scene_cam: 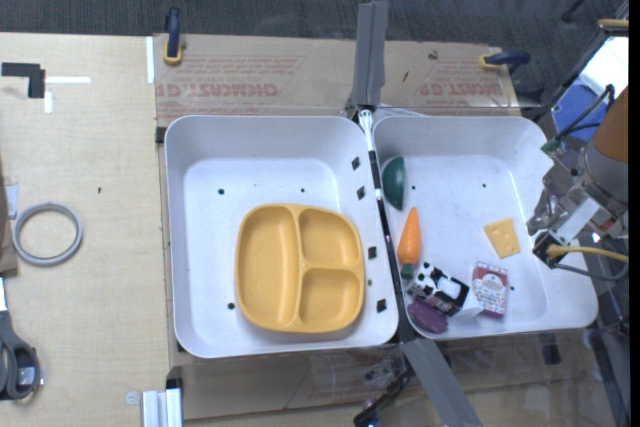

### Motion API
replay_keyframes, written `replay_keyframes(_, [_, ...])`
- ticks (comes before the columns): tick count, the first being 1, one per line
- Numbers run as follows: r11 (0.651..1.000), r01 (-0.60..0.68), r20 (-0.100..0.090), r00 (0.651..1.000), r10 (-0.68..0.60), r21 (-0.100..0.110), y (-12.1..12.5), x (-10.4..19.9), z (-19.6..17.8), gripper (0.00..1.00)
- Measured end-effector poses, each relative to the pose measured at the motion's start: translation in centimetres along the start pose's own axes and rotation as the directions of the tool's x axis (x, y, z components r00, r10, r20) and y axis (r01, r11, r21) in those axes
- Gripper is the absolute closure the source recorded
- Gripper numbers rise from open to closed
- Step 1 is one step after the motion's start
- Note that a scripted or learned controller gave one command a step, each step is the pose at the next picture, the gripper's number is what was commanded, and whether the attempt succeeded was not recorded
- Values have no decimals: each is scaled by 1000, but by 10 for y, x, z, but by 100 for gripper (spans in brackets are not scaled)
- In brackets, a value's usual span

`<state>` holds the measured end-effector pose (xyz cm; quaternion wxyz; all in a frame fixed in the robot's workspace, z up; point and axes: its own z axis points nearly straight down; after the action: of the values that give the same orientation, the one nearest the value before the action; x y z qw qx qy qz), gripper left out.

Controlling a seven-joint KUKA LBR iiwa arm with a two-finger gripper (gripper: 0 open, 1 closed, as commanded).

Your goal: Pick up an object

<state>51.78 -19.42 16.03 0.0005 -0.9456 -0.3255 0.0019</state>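
The right bin (470, 147) holds several small objects. A dark green rounded piece (394, 180) lies by its left wall, with an orange carrot (409, 235) just below it. A yellow cheese slice (503, 238) rests right of centre. Near the front lie a black-and-white cow toy (439, 287), a purple piece (429, 317) and a small pink-and-red carton (489, 289). My gripper (552, 227) hangs over the bin's right rim, to the right of the cheese slice and apart from it. Nothing is seen in its grasp.
The left bin (200, 215) holds a yellow divided plate (299, 267). A grey divider bar (370, 55) runs between the bins at the back. On the bench at left lie a grey ring (45, 233) and scissors (17, 365). Clamps (173, 37) sit on the far cardboard edge.
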Motion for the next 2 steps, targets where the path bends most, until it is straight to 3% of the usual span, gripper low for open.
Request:
replay_keyframes(1, [960,-279,2,960,279,2,-35,26,69,100])
replay_keyframes(2, [1000,13,0,1000,-13,3,-9,-21,70,100])
